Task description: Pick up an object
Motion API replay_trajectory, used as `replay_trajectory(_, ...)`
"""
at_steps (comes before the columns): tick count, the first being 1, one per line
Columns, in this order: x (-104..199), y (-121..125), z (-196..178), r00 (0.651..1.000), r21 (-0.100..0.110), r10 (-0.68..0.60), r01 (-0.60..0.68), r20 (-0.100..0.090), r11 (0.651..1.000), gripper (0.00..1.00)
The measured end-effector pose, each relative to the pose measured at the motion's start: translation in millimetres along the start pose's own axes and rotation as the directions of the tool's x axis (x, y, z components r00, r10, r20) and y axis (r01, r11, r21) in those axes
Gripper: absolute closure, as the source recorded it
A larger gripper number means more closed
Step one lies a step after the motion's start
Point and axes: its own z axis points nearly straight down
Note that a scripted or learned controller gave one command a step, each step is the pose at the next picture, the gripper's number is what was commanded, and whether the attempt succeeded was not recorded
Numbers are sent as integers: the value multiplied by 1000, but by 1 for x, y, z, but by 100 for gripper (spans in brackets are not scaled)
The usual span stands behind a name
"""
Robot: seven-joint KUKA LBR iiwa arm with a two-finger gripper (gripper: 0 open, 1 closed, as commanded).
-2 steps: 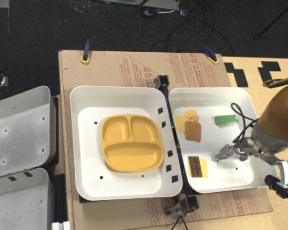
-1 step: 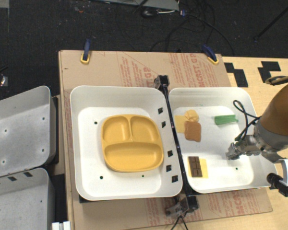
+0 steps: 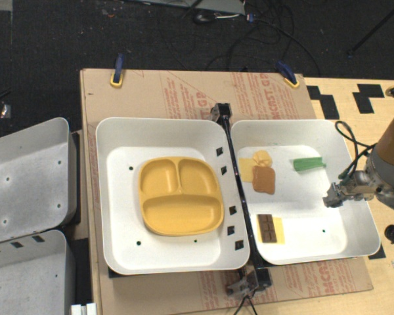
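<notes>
The right bin point(image 3: 328, 241) holds a green block point(image 3: 308, 165) at the back, a brown piece point(image 3: 264, 180) beside yellow pieces point(image 3: 253, 165) near the divider, and a dark brown chocolate bar on a yellow slab point(image 3: 269, 229) near the front. My gripper point(image 3: 335, 198) hangs over the right side of this bin, in front of and to the right of the green block. Nothing shows between its tips. The grey arm point(image 3: 384, 169) comes in from the right edge.
The left bin point(image 3: 118, 241) holds a yellow divided plate point(image 3: 181, 196). A black divider point(image 3: 236, 195) runs between the bins. Two white trays point(image 3: 26, 176) lie off the bench at the left. Cables hang near the arm's wrist.
</notes>
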Motion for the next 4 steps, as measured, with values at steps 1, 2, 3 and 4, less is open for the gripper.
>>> replay_trajectory(1, 4, -1, -62, 1000, -1, -2, 2, 0, 1000, 100)
replay_trajectory(2, 4, 0, -75, 1000, 2, -2, 2, -1, 1000, 100)
replay_trajectory(3, 53, 8, -83, 1000, 3, -6, 6, -4, 1000, 100)
replay_trajectory(4, 109, 18, -71, 1000, 5, -7, 7, -5, 1000, 100)
